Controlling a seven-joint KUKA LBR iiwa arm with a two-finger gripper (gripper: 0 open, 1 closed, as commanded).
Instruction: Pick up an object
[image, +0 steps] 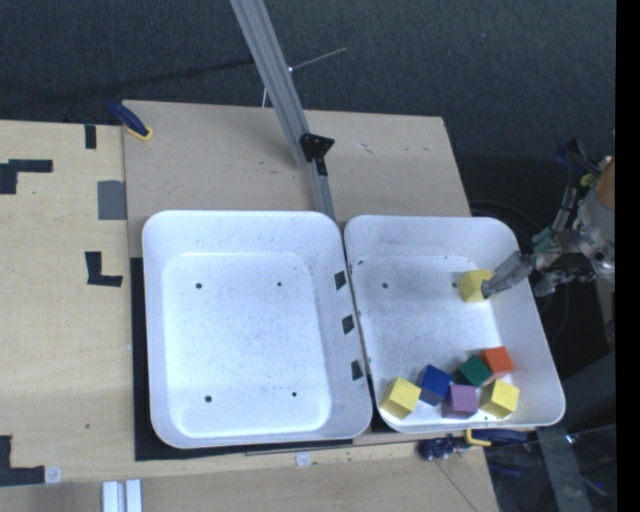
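A yellow cube (471, 286) lies alone in the right bin (420, 300), near its right wall. My gripper (498, 281) reaches in over that wall from the right, and its tip sits right against the cube's right side. The cube rests on the bin floor. Along the bin's front edge lies a cluster of cubes: yellow (402, 397), blue (434, 383), purple (462, 399), green (472, 372), orange (497, 359) and another yellow (503, 398).
The left bin (240, 330) stands beside the right one, sharing a raised middle rim. A slanted metal pole (290, 95) crosses the bench at the back. A blue clamp (445, 447) sits at the right bin's front edge.
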